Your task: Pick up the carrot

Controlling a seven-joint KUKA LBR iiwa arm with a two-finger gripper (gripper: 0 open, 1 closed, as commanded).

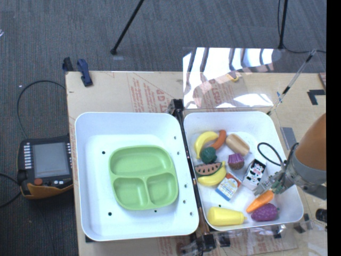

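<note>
- Because the carrot [260, 200] lies low in the right bin [285, 137], toward that bin's 5 o'clock corner, the gripper [276, 184] has little room between it and the bin's right wall.
- The carrot sits just at 7 o'clock from the gripper, its upper end close under the gripper's tip; whether they touch is too fine to tell.
- Its long axis runs from 8 o'clock up to 2 o'clock, so it points almost straight at the gripper and along the arm's line of reach.
- Whether the gripper is spread or closed I cannot tell; the tip is small and cluttered, and nothing is seen held in it.
- The purple grapes [265, 213] lie just beside the carrot at its 5 o'clock, and the cow-print carton [254, 173] stands near at its 11 o'clock.
- My judgement: the grasp is not yet made, and a short drop toward 7 o'clock, with the jaws set across the carrot's axis, is what the coming move needs.
- A likely risk is nudging the grapes or pinching only the carrot's end.
</note>
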